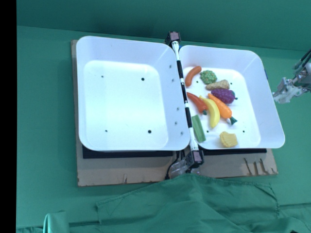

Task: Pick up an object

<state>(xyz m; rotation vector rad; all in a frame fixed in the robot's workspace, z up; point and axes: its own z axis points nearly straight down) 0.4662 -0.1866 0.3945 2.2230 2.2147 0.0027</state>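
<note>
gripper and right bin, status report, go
Gripper outside the right bin, at its right rim, holding nothing. Toy foods untouched in that bin: banana, carrot, grapes. Nothing in the way.

Two bins side by side on a cardboard sheet, which lies on the cloth-covered bench.

Left bin and right bin meet at a rod running front to back between them.

In the right bin: sausage at back left, broccoli just right of it. Pear in front of the broccoli, grapes just in front of the pear. Chili pepper, banana and carrot lie close together mid-bin, chili leftmost, carrot rightmost. Cucumber near the left wall, in front of the chili. Cheese chunk at front right, apart from the rest.

Gripper outside the right bin, off its right wall.

Loose cloth bunched in front of the cardboard.
</note>
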